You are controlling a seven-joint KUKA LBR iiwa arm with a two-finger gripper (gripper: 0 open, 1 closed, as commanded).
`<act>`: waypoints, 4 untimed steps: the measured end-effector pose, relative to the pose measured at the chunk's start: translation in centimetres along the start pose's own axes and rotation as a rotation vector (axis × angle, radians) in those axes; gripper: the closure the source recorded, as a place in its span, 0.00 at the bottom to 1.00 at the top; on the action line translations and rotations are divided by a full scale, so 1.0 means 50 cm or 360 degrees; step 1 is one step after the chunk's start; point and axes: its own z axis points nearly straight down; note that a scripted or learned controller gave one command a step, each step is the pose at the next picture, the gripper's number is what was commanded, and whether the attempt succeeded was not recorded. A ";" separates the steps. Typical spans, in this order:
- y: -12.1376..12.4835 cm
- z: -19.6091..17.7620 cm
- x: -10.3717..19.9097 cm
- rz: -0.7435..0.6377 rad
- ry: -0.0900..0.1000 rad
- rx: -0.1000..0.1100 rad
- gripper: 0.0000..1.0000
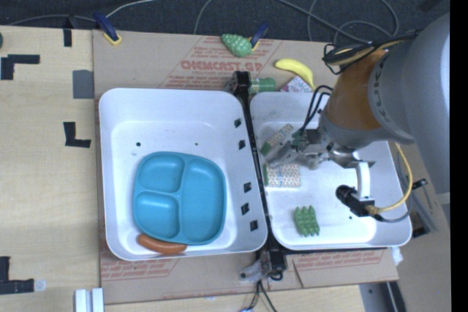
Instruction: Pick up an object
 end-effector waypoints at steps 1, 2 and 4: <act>0.199 -0.044 0.010 -0.0003 0.0001 0.0019 0.00; 0.161 0.010 0.004 -0.0002 0.0001 0.0018 0.00; 0.198 0.011 -0.006 -0.0003 0.0002 0.0018 0.00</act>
